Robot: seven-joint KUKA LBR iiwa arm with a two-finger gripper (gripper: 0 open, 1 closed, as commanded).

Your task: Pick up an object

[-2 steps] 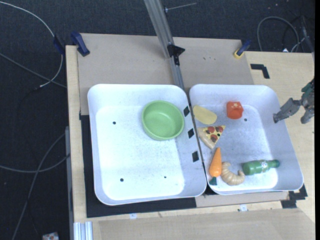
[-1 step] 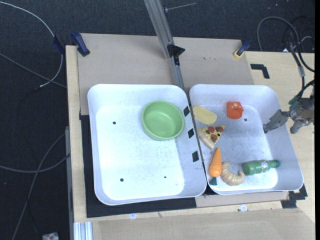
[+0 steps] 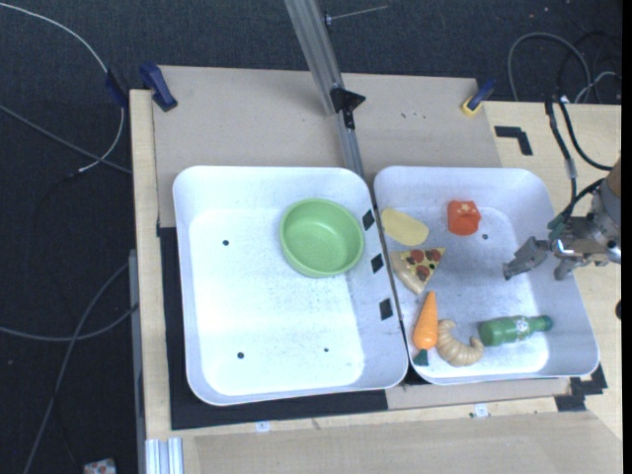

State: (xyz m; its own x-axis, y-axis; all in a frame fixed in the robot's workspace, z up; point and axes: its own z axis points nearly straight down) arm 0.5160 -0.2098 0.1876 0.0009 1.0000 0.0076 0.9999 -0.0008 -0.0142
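— Gripper (image 3: 542, 259)? Spread wide, clutching nothing, over the right bin's (image 3: 538, 188) right side; arm cut off at the frame edge.

— Nearest pick? Green bottle (image 3: 513, 330), lying near-right, just beside the croissant (image 3: 458, 347). Label too small to read.

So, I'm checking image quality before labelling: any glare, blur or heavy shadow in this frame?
In the camera view the lighting is even and soft; the right bin and left bin read bright white without blown-out glare; the green bowl and green bottle cast only faint shadows; the gripper at the right edge looks slightly soft, so its jaws are hard to read.
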